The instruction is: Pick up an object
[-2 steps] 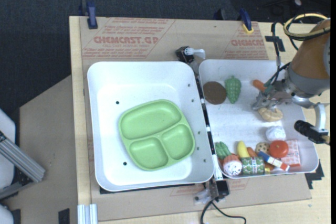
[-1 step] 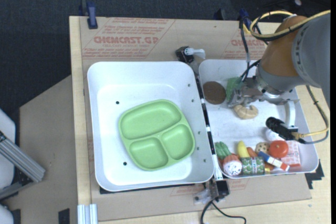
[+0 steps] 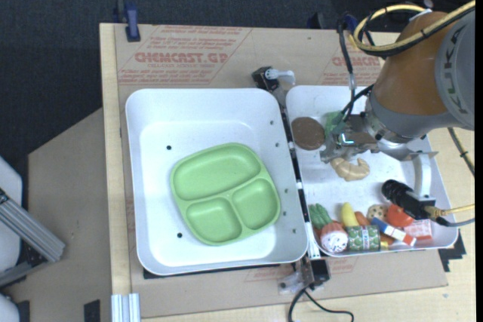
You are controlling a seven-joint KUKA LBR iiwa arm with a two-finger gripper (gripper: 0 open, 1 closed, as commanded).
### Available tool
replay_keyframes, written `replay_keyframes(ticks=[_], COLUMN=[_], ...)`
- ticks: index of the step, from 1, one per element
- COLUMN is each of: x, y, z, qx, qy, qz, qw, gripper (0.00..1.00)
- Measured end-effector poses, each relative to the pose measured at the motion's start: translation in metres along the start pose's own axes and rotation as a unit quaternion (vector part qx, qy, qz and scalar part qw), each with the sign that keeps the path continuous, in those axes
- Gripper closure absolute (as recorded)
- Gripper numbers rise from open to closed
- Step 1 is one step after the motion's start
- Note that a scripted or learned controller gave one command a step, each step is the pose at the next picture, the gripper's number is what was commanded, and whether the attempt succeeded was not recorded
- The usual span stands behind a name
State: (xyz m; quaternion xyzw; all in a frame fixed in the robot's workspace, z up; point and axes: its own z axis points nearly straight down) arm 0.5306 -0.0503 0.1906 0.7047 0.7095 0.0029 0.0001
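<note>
Near heap: a jumble of toy foods is crowding the near wall of the right bin (image 3: 326, 93): a green vegetable (image 3: 320, 214), a yellow piece (image 3: 347, 213), a red-and-white ball (image 3: 333, 240) and a green can (image 3: 366, 238), all touching or nearly so.
Likely target: a tan lump (image 3: 353, 170) is lying alone on the bin floor, beyond the heap and well apart from it.
Target look: it is showing as pale, rounded and knobbly, low to the floor, with bare white around most of it.
Long axis: it is running roughly across the view, left to right.
Key relation: the lump is sitting just below and slightly right of the end effector (image 3: 343, 151), on its near side; judging by this, a short shift toward the near wall is what the descent is calling for.
End effector: it is hanging low inside the right bin; whether it is released or clenched, I cannot tell.
Beyond it: a brown disc (image 3: 306, 133) is lying to its left, near the bin's left wall, and a green scrap (image 3: 333, 121) is peeking out just beside the wrist.
Left bin (image 3: 151, 162): it is holding a green divided tray (image 3: 224, 192), away from the arm.
</note>
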Motion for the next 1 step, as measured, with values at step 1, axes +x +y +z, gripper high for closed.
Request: replay_keyframes(ticks=[1], x=[0.0295], y=[-0.0207], z=[-0.0628], qx=[-0.001], qy=[-0.001], qz=[0.001], qw=[1.0], gripper=[1.0])
